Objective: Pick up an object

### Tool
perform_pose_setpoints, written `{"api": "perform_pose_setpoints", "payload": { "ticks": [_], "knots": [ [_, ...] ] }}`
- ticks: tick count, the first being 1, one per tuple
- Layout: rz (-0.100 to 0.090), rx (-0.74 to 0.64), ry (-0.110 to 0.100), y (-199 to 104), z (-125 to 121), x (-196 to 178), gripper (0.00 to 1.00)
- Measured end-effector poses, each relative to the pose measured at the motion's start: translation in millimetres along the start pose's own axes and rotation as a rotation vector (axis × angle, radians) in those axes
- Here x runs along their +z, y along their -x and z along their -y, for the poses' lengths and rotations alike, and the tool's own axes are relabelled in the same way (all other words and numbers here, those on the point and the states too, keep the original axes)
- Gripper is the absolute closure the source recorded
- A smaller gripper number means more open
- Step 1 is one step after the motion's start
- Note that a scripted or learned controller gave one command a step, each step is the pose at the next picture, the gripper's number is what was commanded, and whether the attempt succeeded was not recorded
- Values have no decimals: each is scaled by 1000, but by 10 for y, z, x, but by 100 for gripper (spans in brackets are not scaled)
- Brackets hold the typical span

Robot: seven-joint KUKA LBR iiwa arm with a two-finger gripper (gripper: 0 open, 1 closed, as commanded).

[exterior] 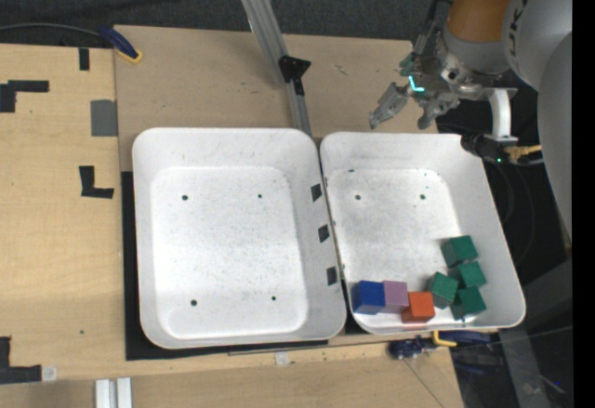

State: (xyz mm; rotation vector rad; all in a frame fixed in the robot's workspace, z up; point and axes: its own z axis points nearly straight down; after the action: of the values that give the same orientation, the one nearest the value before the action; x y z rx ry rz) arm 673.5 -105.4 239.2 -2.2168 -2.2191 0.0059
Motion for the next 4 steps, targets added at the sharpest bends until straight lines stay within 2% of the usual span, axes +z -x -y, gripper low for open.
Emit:
{"api": "perform_pose_setpoints", "payload": {
  "ticks": [1, 3, 4],
  "knots": [
    [2, -1, 5, 2, -9, -32, 0],
    [1, -1, -1, -121, -41, 1201, 0],
    [4, 0, -8, -99, -26, 1457, 0]
  ]
}}
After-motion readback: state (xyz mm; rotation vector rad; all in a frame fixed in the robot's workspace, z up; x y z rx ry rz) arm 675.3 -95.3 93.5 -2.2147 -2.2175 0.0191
